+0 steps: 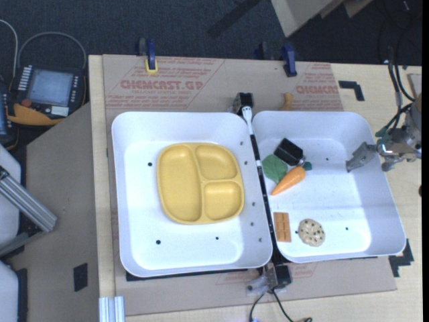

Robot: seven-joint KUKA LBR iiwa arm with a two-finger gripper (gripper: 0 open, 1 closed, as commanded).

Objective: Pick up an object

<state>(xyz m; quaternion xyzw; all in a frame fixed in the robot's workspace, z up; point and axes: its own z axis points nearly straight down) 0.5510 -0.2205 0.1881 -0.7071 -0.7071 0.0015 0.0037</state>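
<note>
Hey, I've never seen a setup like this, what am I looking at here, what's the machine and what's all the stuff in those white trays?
This is one camera looking down at a workbench. Two shallow white bins sit side by side. The left bin holds a yellow divided plate. The right bin holds a toy carrot, a green piece, a small black block, a cookie and an orange card. At the right edge, a robot arm's gripper hangs over the right bin, holding nothing. Its job is to pick something up.
</note>
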